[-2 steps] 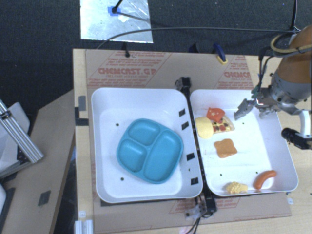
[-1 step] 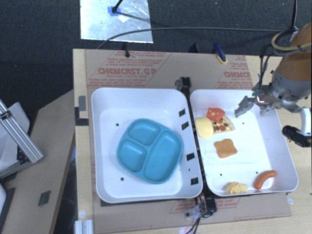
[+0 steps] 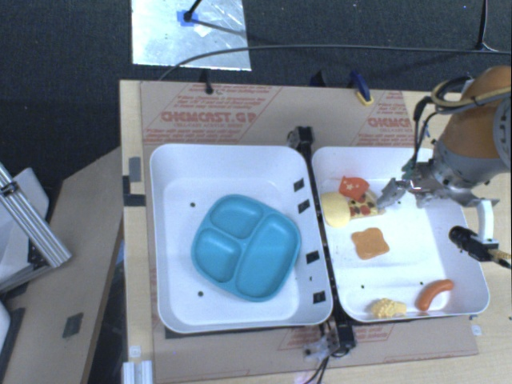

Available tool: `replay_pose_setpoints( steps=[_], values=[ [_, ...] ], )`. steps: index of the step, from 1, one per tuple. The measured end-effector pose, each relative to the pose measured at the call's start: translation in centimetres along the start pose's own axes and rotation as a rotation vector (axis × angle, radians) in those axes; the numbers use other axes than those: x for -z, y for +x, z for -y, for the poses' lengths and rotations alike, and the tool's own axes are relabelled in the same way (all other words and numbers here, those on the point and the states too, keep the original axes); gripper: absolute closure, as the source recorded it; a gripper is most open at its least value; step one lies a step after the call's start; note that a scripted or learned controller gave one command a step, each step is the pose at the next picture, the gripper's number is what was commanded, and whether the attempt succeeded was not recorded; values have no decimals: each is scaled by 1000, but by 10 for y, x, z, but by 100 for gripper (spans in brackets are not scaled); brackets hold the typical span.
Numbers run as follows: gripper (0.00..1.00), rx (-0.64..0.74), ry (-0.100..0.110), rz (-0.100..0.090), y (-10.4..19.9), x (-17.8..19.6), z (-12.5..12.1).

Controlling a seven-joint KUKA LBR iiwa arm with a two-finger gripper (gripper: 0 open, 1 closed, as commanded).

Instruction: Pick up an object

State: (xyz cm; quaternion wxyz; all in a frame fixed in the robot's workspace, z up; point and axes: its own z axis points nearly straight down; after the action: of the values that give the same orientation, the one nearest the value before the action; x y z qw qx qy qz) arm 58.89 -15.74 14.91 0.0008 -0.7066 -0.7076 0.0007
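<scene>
Camera view, looking down at a slant: two shallow white bins sit side by side on the counter, which is covered with a brown printed sheet. The left bin holds a blue divided plate, lying flat and a little turned, near the middle of the bin floor. The right bin holds the small things. Up near its back left part there is a red piece, and just below it a pale yellow round piece with a pizza-slice toy touching its right side. Below those, apart from them, lies an orange-brown toast piece. Along the front wall are a yellow crumbly lump and, to its right, an orange sausage, lying tilted.

The grey arm with its orange band comes in from the right over the right bin. Its pincer points left and down, its tip just beside the pizza-slice toy and the red piece. Whether it is open or closed I cannot tell from here, and nothing can be seen gripped in it.
</scene>
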Motion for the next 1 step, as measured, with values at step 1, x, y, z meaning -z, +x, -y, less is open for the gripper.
replay_pose_setpoints(
  steps=[1],
  values=[
    [0, 0, -1, 0, 0, -43, 5]
  ],
)
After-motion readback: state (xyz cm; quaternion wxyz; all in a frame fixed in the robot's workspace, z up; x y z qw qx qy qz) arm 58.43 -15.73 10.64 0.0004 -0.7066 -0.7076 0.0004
